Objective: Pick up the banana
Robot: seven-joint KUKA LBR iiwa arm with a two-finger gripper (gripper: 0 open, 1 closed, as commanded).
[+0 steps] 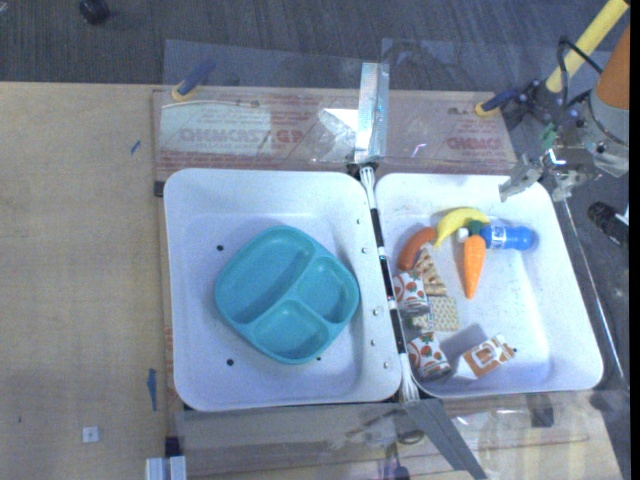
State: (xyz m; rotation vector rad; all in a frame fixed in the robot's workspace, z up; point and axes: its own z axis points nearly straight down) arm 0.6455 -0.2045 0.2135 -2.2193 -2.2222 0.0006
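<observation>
My left bin (190,368) holds a teal divided plate (287,294). The right bin (570,353) holds the banana (457,222), lying left-to-right, beside a carrot (472,263). My gripper (530,176) hovers above the right bin's far edge, holding nothing.

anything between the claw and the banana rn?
Nothing visible. The claw hangs over the right bin's upper right corner; bare bin floor separates it from the banana. Crowding may hinder grasping: a carrot and a blue bottle touch the banana's lower right.
</observation>
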